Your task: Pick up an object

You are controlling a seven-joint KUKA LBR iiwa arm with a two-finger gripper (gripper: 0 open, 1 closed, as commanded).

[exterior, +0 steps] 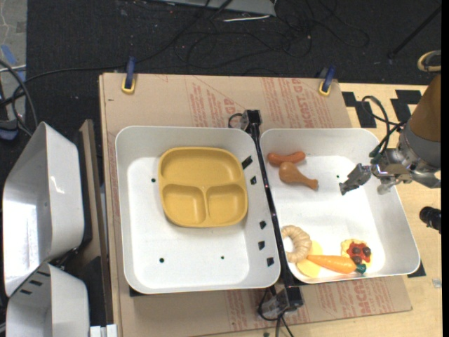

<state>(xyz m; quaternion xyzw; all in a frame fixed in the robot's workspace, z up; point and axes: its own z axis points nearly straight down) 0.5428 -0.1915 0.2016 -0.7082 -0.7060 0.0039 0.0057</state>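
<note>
The right bin [390, 209] holds several toy foods. An orange sausage [285, 158] lies at the back left, with a brown drumstick [298, 176] just in front of it. Along the front wall are a pale shrimp [297, 241], an orange carrot [332, 263] on a yellow piece, and a small red-dotted piece [358, 250]. My gripper [368, 180] hangs over the right-hand part of this bin, to the right of the drumstick and apart from it. It is open with nothing between its fingers.
A yellow divided plate [203, 187] lies in the left bin [140, 258]. A black-marked divider [263, 195] runs between the bins. Grey containers [42, 195] stand off the bench at the left. Cables cross the dark floor behind.
</note>
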